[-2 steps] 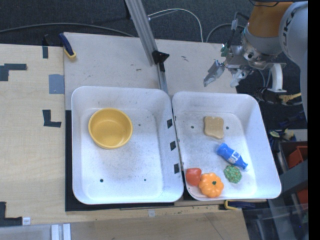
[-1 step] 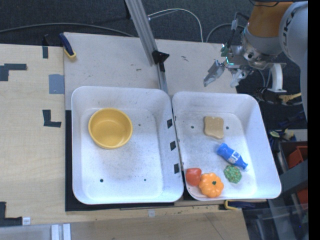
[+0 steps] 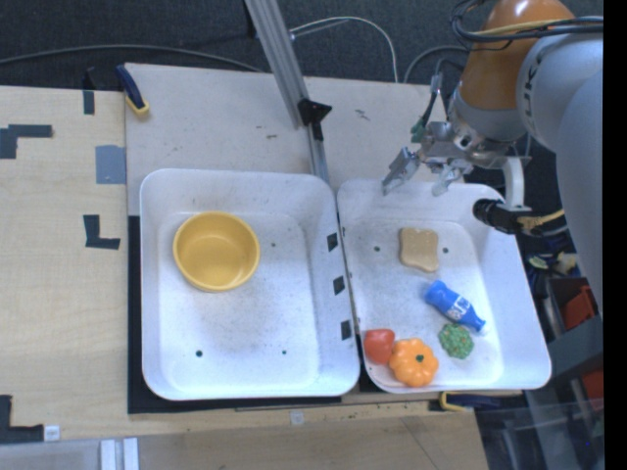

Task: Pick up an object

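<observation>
In the right bin lie a slice of toast, a blue bottle, a green broccoli piece, an orange pumpkin and a red tomato. My gripper hangs above the far rim of that bin, beyond the toast. It is open, its two fingers spread with nothing between them. A yellow bowl sits in the left bin.
A slanted metal pole with a black clamp stands behind the bins. Cables trail across the dark floor at the back. A blue and yellow tool lies at the bench's far left corner.
</observation>
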